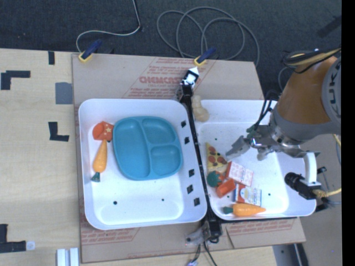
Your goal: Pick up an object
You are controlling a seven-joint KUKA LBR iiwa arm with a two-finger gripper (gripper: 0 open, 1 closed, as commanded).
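Objects for picking crowd my right bin (277,204): pizza slice (214,157), red-and-white packet (241,174), carrot (247,209), with other toys I can't name. My gripper (250,148) hovers over them, spread wide and holding nothing; the arm hides the bin's right wall

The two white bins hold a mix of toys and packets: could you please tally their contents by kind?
Blue divided plate: 1
Toy carrots, left bin and right bin: 2
Tomato-like red toy: 1
Pizza slice: 1
Printed packets: 2
Beige toy: 1
Small red-and-green toys, roughly: 2
Total: about 10
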